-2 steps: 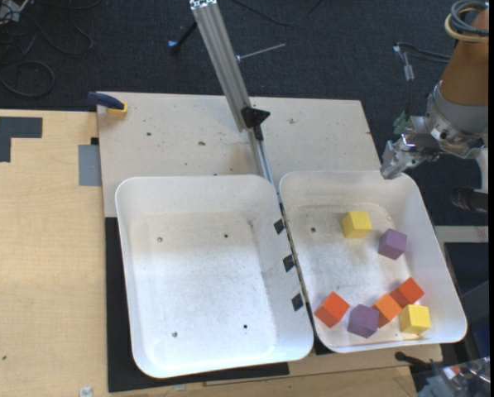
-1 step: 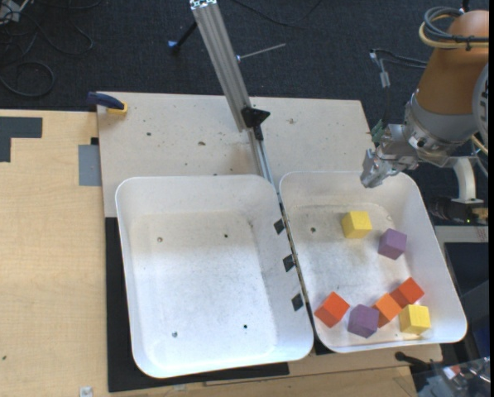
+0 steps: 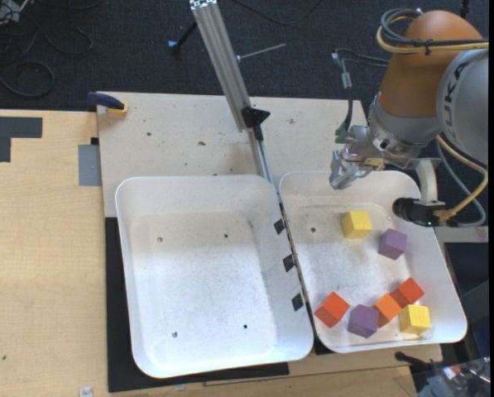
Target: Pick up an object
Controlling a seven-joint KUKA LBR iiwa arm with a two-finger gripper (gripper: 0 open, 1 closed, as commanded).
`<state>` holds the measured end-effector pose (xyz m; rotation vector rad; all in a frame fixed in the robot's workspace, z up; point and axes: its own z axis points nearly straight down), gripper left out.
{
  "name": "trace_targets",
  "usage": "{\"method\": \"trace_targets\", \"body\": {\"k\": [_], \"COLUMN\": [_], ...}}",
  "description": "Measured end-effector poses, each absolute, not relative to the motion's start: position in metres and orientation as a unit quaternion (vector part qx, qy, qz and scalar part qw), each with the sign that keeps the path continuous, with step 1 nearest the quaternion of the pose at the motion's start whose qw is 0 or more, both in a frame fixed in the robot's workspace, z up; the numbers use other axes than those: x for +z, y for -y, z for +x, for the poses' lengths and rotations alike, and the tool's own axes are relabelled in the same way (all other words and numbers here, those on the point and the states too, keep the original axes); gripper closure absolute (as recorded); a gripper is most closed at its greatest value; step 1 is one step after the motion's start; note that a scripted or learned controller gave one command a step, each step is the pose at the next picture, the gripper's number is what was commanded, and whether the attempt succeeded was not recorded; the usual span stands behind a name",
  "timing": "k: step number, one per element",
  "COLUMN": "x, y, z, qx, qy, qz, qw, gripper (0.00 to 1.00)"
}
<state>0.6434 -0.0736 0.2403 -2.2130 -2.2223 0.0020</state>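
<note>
The right bin (image 3: 313,201) holds several small cubes. A yellow cube (image 3: 357,224) lies near its back, with a purple cube (image 3: 392,243) just to its right. Along the front lie a red-orange cube (image 3: 333,308), a purple cube (image 3: 363,320), an orange cube (image 3: 387,307), a red cube (image 3: 409,291) and a yellow cube (image 3: 414,318). My gripper (image 3: 343,174) hangs above the bin's back edge, up and left of the near-back yellow cube. Nothing shows between its fingers.
The left bin (image 3: 147,222) stands beside the right one, with black clips (image 3: 288,262) along the shared wall. A slanted metal rail (image 3: 230,73) rises behind the bins. A small blue and yellow clamp (image 3: 106,102) lies at the bench's back left.
</note>
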Motion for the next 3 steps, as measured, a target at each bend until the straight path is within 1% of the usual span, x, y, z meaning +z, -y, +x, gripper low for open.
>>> {"method": "trace_targets", "body": {"k": [1,2,3], "x": [0.23,0.235,0.222], "y": [0.015,-0.03,-0.08], "z": [0.63,0.627,0.619], "qx": [0.0009,0.0005,0.0014], "qy": [0.709,0.708,0.709], "qz": [-0.706,-0.706,-0.705], "qw": [0.003,0.002,0.003], "gripper": [1.0,1.0,1.0]}}
